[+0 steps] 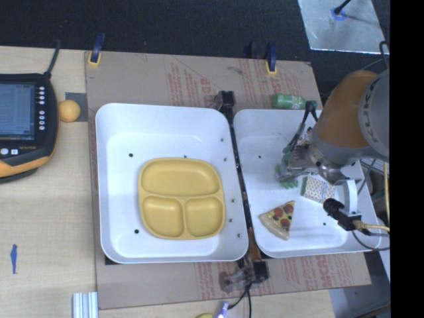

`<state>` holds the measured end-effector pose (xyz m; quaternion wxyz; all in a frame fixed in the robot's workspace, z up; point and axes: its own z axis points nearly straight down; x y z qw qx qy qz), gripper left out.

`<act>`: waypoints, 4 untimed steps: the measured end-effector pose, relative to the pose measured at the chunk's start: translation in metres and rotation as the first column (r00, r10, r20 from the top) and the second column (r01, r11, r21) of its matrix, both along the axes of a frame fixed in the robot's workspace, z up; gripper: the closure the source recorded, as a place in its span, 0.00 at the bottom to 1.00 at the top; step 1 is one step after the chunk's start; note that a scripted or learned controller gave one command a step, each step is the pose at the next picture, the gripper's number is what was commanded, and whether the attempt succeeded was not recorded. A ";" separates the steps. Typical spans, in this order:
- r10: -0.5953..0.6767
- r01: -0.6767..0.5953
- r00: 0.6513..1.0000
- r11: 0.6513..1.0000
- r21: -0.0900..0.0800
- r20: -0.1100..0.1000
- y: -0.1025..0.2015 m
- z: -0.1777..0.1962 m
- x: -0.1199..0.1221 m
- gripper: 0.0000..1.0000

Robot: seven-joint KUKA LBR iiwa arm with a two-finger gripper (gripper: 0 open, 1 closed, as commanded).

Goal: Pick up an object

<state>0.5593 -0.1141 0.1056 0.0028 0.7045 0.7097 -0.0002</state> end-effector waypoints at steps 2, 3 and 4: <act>0.003 -0.003 1.000 1.000 -0.001 -0.002 -0.001 0.010 0.000 1.00; 0.003 -0.003 1.000 1.000 -0.001 -0.002 -0.001 0.010 0.000 0.00; 0.005 -0.005 1.000 1.000 -0.002 -0.002 -0.001 0.020 0.000 1.00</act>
